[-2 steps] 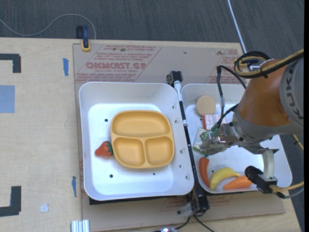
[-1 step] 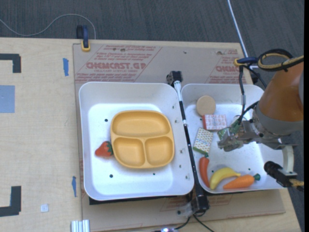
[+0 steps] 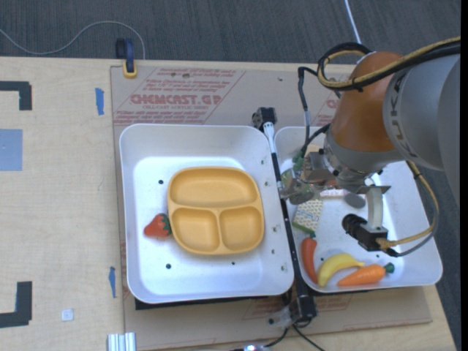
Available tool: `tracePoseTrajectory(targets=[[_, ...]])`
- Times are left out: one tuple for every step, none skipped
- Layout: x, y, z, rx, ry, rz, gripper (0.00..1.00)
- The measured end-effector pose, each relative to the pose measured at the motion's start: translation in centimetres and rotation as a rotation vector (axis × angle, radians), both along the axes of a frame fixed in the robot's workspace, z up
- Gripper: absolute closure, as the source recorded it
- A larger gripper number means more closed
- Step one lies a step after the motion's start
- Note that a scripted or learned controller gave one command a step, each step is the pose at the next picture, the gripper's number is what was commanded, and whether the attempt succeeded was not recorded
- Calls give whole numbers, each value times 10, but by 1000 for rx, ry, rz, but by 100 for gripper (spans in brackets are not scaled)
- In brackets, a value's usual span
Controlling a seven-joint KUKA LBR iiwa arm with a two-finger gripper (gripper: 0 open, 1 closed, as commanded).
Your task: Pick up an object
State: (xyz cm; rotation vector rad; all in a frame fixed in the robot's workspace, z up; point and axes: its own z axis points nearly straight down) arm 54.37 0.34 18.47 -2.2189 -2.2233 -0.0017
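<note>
Right bin [image 3: 428, 269] holds a banana [image 3: 333, 266], carrot [image 3: 362, 274] and red chili [image 3: 310, 258], all at the near-left corner. Prob. light, stiff plastic toys w/ slick skin; best pinched across mid-body. Gripper [image 3: 296, 185] sits farther back at the bin's left wall, well apart from them. Open/closed state: can't tell.

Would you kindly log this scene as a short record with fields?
left bin: yellow three-compartment plate, strawberry touching the plate's left edge
right bin: banana, carrot, red chili pepper, pale waffle-textured piece
arm: reaches in from the right, low over the right bin's left side
gripper: near the divider; state unclear
</note>
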Motion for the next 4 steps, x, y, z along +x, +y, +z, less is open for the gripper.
tracePoseTrajectory(targets=[[-8, -56, 0, -1, 3, -3, 100], [-64, -18, 36, 1, 2, -1, 100], [-29, -42, 9, -2, -1, -3, 100], [-61, 9, 24, 1, 3, -1, 100]])
